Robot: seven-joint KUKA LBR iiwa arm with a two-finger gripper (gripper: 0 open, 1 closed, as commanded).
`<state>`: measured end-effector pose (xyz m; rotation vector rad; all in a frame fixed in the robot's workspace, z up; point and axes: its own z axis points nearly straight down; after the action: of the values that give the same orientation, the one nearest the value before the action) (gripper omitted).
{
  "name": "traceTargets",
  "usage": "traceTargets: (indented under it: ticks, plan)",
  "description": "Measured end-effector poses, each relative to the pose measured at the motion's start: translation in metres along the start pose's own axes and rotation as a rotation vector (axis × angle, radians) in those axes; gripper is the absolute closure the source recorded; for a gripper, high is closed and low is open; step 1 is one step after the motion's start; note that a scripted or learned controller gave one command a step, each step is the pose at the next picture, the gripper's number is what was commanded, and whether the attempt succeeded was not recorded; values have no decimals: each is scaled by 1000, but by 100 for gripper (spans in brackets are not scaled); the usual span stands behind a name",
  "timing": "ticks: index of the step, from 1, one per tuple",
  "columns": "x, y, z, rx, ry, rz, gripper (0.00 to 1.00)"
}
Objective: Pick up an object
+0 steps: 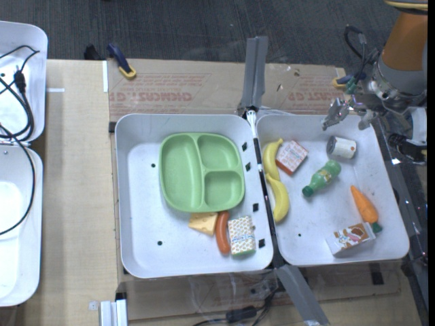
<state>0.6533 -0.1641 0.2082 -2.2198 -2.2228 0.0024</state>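
Dark carpet lies behind the wooden bench (75, 182), which carries two shallow white bins side by side. From my remote station I see the arm reach in from the right, its pincer (348, 109) hovering above the far rim of the right bin (394, 250); the two fingers stand slightly apart with nothing between them. No object has been lifted yet. The nearest candidate is the small white can (342, 147), lying on its side just toward the camera from the pincer and a little to its left in view, its long axis running roughly left to right. Next beyond it lies the green bottle (321, 179), tilted diagonally, then the carrot (365, 206) and the juice carton (353, 238) near the front wall. Two bananas (274, 179) rest along the divider, beside a red snack box (291, 157). In my judgement, the coming move is a short descent toward the camera onto the can, closing across its short axis.
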Motion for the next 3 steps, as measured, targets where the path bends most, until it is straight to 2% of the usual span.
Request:
traceTargets:
  ticks: [1, 2, 3]
  plan:
    - [-26, -7, 86, -33, -10, -136, 0]
    - [-39, 6, 115, -2, -1, -229, 0]
    - [-38, 8, 104, -5, -4, -232, 100]
